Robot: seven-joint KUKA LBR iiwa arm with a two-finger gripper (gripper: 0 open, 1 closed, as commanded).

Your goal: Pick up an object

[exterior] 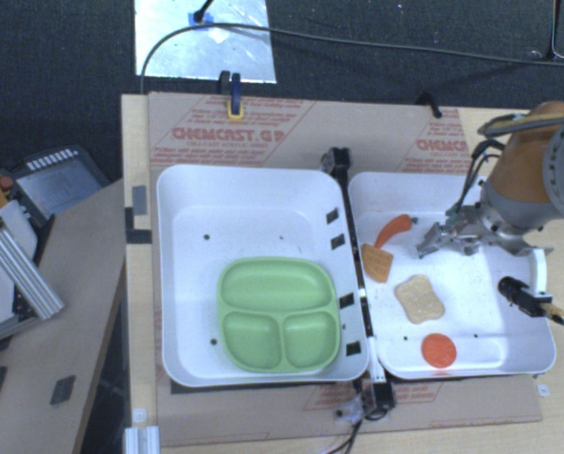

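Dark carpet (55, 45) surrounds the bench, which is covered by a printed cardboard sheet (291, 130). 2 white bins sit side by side on the sheet.

1. Gripper (431, 244): I see it low in the right bin (481, 291), in that bin's upper half, pointing toward the divider between the bins. The grey arm (533, 173) enters from the right. I cannot tell whether the gripper is wide or narrow from this view, and I see nothing in its grasp.

2. Carrot (394, 229): nearest item, just beside the gripper on the divider side, lying at a slant. I cannot confirm contact.

3. Brown wedge (377, 262): just below the carrot, close against the divider wall.

4. Bread slice (419, 298): near the bin's middle, below the gripper and apart from it.

5. Red disc (439, 350): near the front wall of the right bin, well apart from the gripper.

6. Left bin (183, 253): holds 1 green plate (277, 312) with 3 compartments, set toward the front right corner.

7. Beyond the bench: a yellow clamp (233, 97) grips the sheet's far edge, and a silver panel (202, 26) lies on the carpet behind it.
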